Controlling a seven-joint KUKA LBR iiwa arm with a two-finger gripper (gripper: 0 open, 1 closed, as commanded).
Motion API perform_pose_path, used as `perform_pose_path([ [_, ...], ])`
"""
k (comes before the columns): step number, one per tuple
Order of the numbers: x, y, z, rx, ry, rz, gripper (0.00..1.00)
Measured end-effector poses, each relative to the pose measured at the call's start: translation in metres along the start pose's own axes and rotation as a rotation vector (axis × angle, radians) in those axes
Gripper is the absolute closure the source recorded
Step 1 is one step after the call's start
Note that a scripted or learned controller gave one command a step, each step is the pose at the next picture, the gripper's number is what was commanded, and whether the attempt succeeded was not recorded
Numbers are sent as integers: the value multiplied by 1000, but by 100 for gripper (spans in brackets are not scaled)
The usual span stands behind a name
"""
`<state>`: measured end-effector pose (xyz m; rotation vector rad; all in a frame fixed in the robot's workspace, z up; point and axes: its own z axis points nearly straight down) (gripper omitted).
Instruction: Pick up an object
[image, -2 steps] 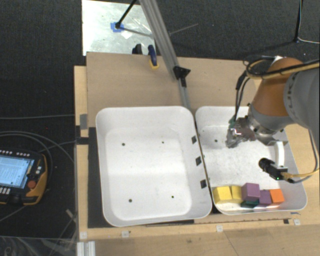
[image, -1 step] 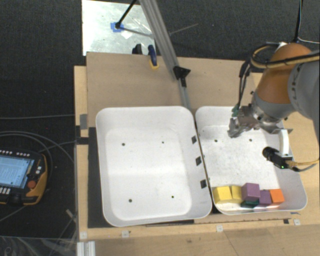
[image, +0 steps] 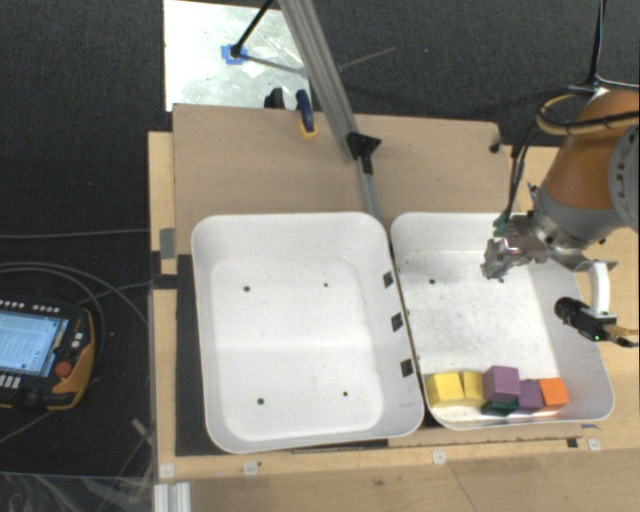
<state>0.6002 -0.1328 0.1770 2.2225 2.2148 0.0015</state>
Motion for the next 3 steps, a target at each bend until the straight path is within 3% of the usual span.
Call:
perform_pose_path([
  [1, 43, -74, 89, 8, 4, -2, 100],
  [2, 33, -106, -3, -4, 0, -1, 100],
  [3, 49, -84, -69, -7, 1, -12, 100],
])
